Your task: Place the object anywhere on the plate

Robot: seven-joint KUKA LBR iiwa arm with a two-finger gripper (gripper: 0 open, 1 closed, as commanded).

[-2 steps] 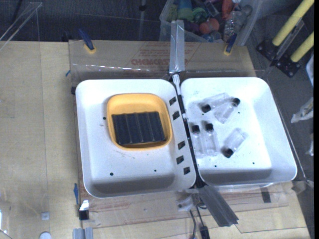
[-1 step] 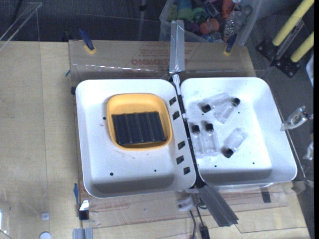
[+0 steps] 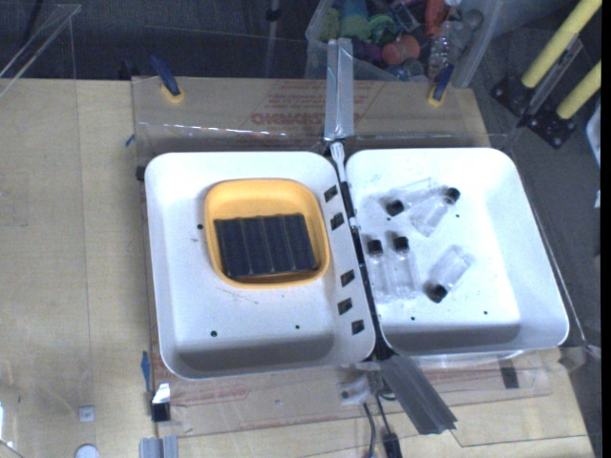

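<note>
A yellow square plate (image 3: pixel 221 201) lies in the left bin (image 3: pixel 181 322), with a dark ribbed rectangular piece (image 3: pixel 264 244) resting flat on its middle. In the right bin (image 3: pixel 496 303) lie several clear plastic bottles with black caps: one near the back (image 3: pixel 425 198), two side by side by the divider (image 3: pixel 391 267), and one toward the front right (image 3: pixel 447 275).
A grey divider (image 3: pixel 346 246) with dark clips separates the two bins. Behind the bench stand a clear tub of colourful toys (image 3: pixel 401 17) and yellow padded bars (image 3: pixel 568 41). Wooden bench surface (image 3: pixel 67 256) stretches to the left of the bins.
</note>
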